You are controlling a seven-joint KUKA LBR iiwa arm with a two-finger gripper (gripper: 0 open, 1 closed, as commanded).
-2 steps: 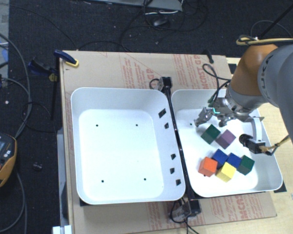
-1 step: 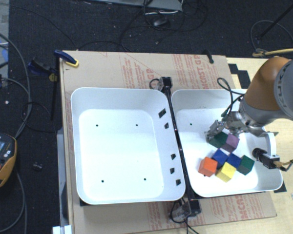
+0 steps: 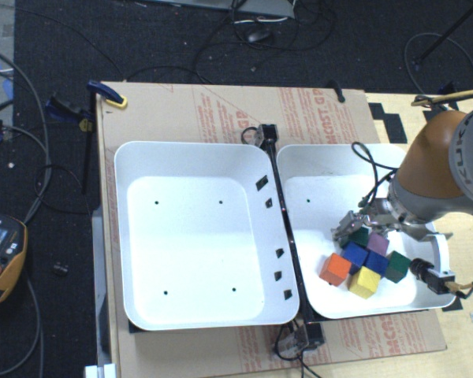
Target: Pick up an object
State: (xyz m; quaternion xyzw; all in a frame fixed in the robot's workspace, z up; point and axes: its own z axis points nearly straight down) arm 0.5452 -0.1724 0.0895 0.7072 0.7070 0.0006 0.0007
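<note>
Reaching in from the right, the arm (image 3: 437, 168) sets its gripper (image 3: 361, 225) low over the far edge of a cluster of blocks in the right bin (image 3: 315, 176); whether it is wide, narrow or holding anything cannot be told from this angle. The blocks sit at the near right of that bin, touching one another: an orange block (image 3: 336, 269) at the left, a blue block (image 3: 355, 255) beside it, a yellow block (image 3: 364, 281) nearest, a purple block (image 3: 378, 243) and a green block (image 3: 396, 266) to the right. They look small, stiff and light, probably smooth-sided, so a pinch across two opposite flat faces should serve; the tight packing leaves little room beside any one. The orange block, at the cluster's open left side, seems easiest to take. The left bin (image 3: 142, 164) holds no blocks.
</note>
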